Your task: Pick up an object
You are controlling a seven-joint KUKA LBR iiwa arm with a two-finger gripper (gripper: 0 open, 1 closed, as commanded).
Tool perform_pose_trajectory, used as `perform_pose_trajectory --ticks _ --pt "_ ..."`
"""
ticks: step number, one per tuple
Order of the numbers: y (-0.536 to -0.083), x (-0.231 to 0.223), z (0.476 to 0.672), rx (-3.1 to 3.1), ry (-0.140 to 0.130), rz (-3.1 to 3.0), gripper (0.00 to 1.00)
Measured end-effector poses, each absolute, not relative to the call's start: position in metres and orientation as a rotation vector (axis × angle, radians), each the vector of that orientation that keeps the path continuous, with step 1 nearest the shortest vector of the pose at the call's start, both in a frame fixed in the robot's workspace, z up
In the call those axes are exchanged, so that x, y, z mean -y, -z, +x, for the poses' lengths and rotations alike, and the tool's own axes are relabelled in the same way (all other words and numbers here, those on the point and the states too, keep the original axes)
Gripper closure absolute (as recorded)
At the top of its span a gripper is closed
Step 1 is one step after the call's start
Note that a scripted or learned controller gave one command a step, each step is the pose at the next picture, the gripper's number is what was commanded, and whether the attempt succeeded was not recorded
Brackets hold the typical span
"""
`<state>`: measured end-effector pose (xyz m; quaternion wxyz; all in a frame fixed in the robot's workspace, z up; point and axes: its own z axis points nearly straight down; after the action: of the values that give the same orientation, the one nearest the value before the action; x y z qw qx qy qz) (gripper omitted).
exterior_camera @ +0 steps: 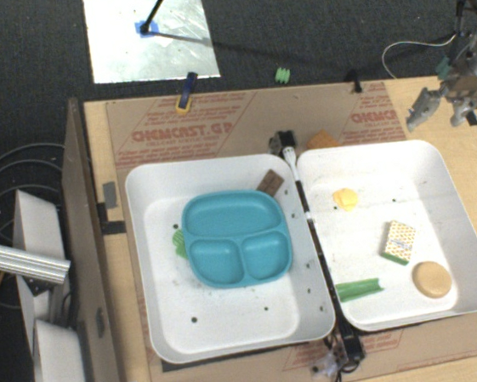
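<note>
Grey gripper (446, 108) hangs spread and empty beyond the right bin's (441, 167) far corner; yellow block (345, 198), patterned box (399, 240) and tan disc (432, 278) lie well below its fingers.

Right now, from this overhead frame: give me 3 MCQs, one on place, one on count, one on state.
1. Where is the blue divided tray?
A. left bin
B. right bin
C. on the floor

2. How many loose items lie in the right bin?
A. two
B. four
C. six

3. Where is the gripper?
A. down in the left bin
B. beyond the right bin's far right corner
C. resting on the tray

Answers:
1 A: the tray sits in the left bin.
2 B: yellow piece, patterned box, green stick, tan round piece.
3 B: it hangs past that corner, over the bench.
</note>
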<state>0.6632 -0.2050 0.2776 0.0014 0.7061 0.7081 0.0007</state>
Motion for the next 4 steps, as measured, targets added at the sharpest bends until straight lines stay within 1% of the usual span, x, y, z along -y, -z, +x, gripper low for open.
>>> perform_pose_trajectory --ticks 1,2,3,4 --pt "-0.078 0.205 0.642 -2.223 0.000 2.223 0.00" --pt "-0.169 0.207 0.648 -2.219 -0.008 2.211 0.00" --pt "-0.081 0.198 0.598 -2.224 0.002 2.224 0.00" --pt "-0.125 0.185 0.539 -2.222 0.001 2.223 0.00"
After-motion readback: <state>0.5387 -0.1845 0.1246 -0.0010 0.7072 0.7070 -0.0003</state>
